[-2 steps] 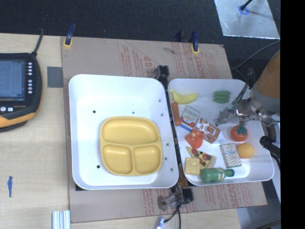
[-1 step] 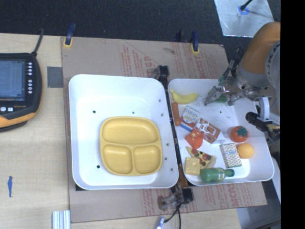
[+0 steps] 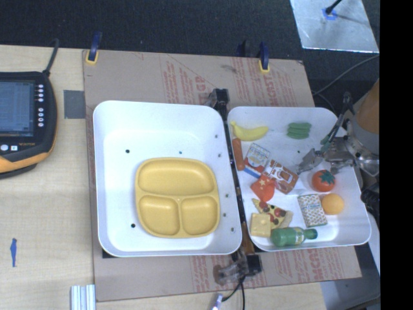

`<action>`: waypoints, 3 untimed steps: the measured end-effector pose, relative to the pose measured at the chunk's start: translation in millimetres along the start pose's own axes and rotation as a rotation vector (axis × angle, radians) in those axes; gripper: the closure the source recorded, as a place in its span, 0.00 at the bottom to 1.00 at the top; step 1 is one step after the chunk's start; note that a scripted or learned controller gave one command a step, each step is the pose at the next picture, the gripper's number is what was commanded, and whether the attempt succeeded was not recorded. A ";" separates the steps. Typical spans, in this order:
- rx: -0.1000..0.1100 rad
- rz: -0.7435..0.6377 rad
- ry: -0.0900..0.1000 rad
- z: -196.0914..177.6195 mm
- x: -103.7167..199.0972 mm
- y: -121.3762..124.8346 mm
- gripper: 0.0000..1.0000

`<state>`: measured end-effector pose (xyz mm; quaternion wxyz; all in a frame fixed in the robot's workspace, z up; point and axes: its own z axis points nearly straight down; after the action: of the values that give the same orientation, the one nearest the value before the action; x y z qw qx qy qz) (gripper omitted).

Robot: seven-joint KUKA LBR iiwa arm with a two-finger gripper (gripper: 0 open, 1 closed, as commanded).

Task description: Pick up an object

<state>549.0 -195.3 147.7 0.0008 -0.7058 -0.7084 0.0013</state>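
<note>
Over the right shallow white bin (image 3: pixel 352 237), the pincer (image 3: pixel 311 159) hangs spread wide, holding nothing; it should centre on the round red tomato (image 3: pixel 323 181) before closing.

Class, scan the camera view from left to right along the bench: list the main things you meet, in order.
Tablet → yellow tray → banana → green bottle → tomato → orange

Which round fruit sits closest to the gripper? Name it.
The tomato, red with a green stem, just right of the gripper. The plain orange lies farther down.
</note>
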 end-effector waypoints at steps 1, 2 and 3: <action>0.001 -0.002 0.000 56.1 56.5 96.6 0.00; 0.001 0.000 0.000 56.2 84.6 -6.5 0.00; 0.000 -0.001 0.000 55.8 85.4 19.5 0.00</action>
<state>568.0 -109.9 91.8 0.0007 -0.7055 -0.7087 0.0012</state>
